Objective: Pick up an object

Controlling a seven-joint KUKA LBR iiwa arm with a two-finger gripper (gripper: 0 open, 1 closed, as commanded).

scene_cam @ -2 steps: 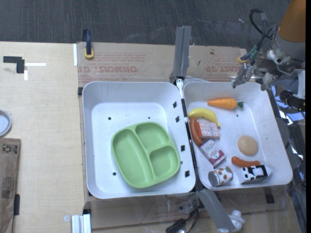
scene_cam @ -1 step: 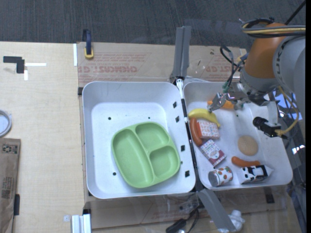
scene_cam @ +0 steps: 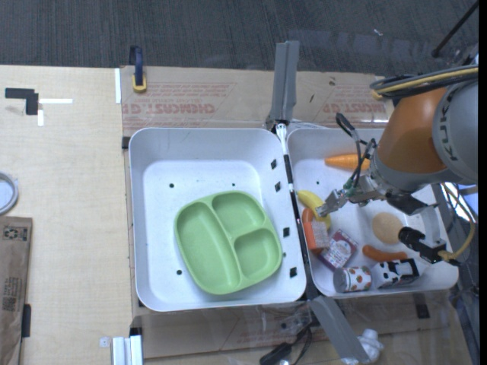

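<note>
You've got the arm (scene_cam: 426, 139) coming in from 3 o'clock over the right bin (scene_cam: 449, 280), orange band above the wrist. Its hand (scene_cam: 335, 201) sits low at the bin's 9 o'clock side, just beside the yellow banana (scene_cam: 310, 199). Can't tell from this angle whether the fingers are wide or narrow, or whether they touch anything; nothing is visibly between them.

Right bin contents, clock positions w/ respect to the bin centre:
- carrot (scene_cam: 342, 160) at approx 11 o'clock, lying flat, partly behind the arm.
- banana at 9 o'clock, near the divider.
- red-orange item (scene_cam: 309, 233) just below the banana, along the left wall; can't tell what it is.
- dark red packet (scene_cam: 337, 251) at 7 o'clock, touching the red-orange item.
- small can w/ a printed label (scene_cam: 354, 279) at 6 o'clock, on its side near the front wall.
- black-and-white toy (scene_cam: 399, 272) at 5 o'clock, just beside the can.
- thin orange-red piece (scene_cam: 380, 253) above the toy.
- tan egg-like object (scene_cam: 386, 226) near centre, by the arm.

Left bin (scene_cam: 144, 226) holds a green divided plate (scene_cam: 228, 242), three compartments, sitting towards 5 o'clock. Both bins rest on cardboard on the table (scene_cam: 61, 166).
</note>
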